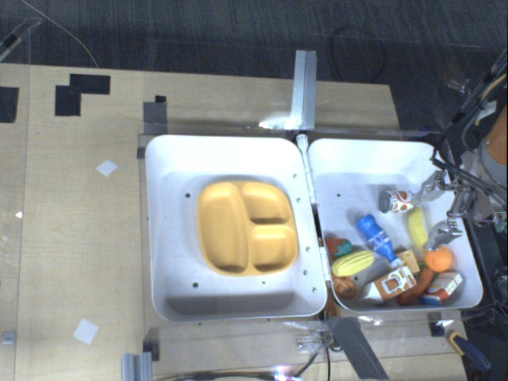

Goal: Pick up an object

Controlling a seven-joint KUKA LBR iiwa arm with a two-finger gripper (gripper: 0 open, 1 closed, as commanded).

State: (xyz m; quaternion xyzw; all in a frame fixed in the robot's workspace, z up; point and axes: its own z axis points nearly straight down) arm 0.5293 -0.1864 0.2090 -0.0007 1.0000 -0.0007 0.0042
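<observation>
The right bin (357,161) holds a heap of toy food along its near right side. In it lie a blue bottle (375,237), a yellow banana (417,227), a small silver can (394,202), a corn cob (352,263), an orange (438,259), a small carton (394,281) and a red sausage (417,287). My gripper (439,209) hangs over the bin's right edge, just right of the banana and above the orange. Its two fingers stand open, with nothing between them.
The left bin (171,213) carries a yellow divided tray (244,227) in its middle. A metal post (305,90) rises behind the seam between the bins. Cables hang at the far right by the arm. The back half of the right bin is bare white floor.
</observation>
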